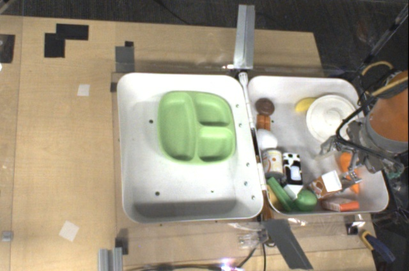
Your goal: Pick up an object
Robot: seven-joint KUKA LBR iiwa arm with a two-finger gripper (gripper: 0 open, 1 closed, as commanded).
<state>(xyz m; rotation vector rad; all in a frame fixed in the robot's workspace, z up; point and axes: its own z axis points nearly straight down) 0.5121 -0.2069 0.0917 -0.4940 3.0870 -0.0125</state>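
Note:
The right bin (287, 87) holds several small objects. A white bowl (329, 115) sits at the back with a yellow piece (305, 105) beside it. Along the left wall lie a brown round thing (264, 107), a small bottle (273, 160) and a black-and-white box (293, 168). Green items (305, 199) lie at the front. The arm's orange band (391, 117) hangs over the bin's right edge. Below it the gripper (349, 165) is low among a white block (331, 182) and orange pieces (347, 204). I see nothing clearly between its fingers.
The left bin (137, 135) holds a green divided plate (195, 126). A metal post (245, 36) stands behind the divide between the bins. Dark cables (358, 119) loop off the wrist over the bowl. Bare wooden bench (57, 154) stretches to the left.

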